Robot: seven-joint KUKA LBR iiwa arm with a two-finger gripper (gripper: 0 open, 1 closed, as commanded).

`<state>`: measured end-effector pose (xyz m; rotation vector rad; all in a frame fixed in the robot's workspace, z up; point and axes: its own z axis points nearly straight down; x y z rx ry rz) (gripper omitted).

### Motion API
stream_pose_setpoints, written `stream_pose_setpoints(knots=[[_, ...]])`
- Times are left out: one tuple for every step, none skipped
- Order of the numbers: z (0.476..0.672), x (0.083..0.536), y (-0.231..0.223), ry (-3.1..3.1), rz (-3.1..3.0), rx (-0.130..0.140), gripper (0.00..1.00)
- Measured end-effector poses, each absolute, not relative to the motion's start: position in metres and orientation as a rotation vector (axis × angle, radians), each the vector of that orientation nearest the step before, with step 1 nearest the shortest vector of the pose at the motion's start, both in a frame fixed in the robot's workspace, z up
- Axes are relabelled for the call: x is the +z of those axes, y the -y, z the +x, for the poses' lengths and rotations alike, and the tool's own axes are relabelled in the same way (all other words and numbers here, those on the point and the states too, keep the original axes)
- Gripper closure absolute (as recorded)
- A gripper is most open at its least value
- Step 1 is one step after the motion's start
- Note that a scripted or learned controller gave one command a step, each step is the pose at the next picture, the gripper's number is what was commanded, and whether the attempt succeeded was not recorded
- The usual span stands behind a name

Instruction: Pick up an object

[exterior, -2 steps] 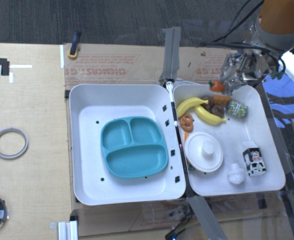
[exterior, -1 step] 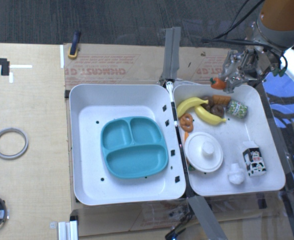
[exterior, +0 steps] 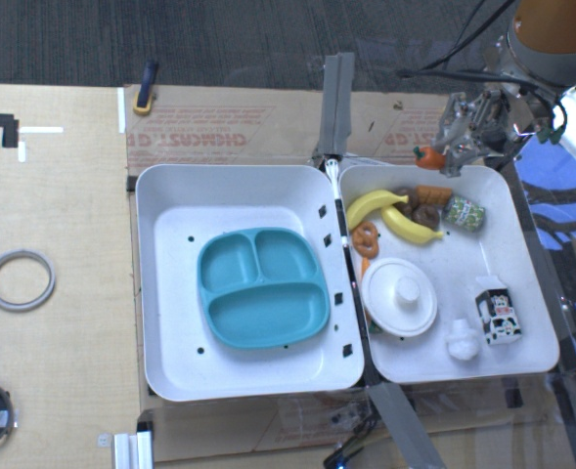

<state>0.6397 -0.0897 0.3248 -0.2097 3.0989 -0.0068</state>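
Right bin (exterior: 537,291), lower part: small white lump (exterior: 461,341) near the front edge, black-and-white carton (exterior: 498,316) just beside it toward the right wall, white lidded bowl (exterior: 401,296) at lower centre. Farther up: pretzel (exterior: 365,238) against the left wall, two bananas (exterior: 397,215), brown item (exterior: 428,203) and green-labelled packet (exterior: 465,214) clustered near the rear. Left bin (exterior: 160,262): teal divided plate (exterior: 264,286), lying flat at centre. Upper right of frame: gripper (exterior: 448,156) above the right bin's rear rim, small orange-red object (exterior: 428,158) lifted and apparently pinched between narrowly spaced fingers.
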Motion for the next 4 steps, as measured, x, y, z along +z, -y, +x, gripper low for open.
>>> stream_pose_setpoints(knots=[[0.641,0.335,0.090,-3.093,-0.208,-0.008,1.00],[0.652,0.314,0.090,-3.113,-0.385,-0.001,1.00],[0.654,0.323,0.090,-3.107,-0.383,-0.001,1.00],[0.655,0.333,0.090,-3.102,-0.380,-0.001,1.00]])
